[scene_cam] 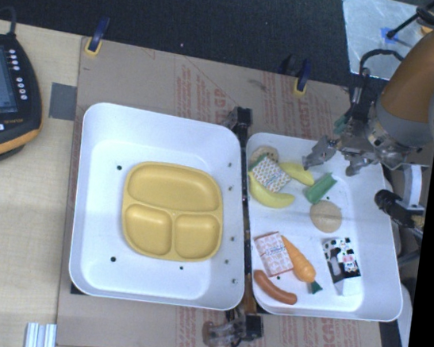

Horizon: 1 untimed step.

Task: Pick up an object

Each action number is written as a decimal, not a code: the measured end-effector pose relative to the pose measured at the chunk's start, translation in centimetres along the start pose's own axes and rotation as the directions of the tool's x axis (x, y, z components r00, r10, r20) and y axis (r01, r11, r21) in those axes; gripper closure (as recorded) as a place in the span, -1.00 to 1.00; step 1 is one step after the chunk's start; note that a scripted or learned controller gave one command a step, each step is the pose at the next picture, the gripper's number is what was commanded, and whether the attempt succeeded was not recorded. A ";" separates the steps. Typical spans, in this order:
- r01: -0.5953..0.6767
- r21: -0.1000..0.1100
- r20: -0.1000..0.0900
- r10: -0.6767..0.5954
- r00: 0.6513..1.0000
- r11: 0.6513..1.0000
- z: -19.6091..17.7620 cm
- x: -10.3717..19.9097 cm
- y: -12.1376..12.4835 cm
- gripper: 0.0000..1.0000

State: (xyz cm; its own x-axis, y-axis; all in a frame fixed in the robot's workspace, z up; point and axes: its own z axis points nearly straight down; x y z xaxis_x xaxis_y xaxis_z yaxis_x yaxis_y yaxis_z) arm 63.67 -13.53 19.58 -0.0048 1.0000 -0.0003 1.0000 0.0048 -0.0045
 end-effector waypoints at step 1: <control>0.000 0.002 0.000 0.000 1.000 1.000 10.5 -1.9 -9.0 -1.00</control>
State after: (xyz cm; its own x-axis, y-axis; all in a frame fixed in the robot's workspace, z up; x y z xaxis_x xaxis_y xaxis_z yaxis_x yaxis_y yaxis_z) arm 54.59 -15.48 9.10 -0.0052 1.0000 0.0000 1.0000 0.0052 -0.0065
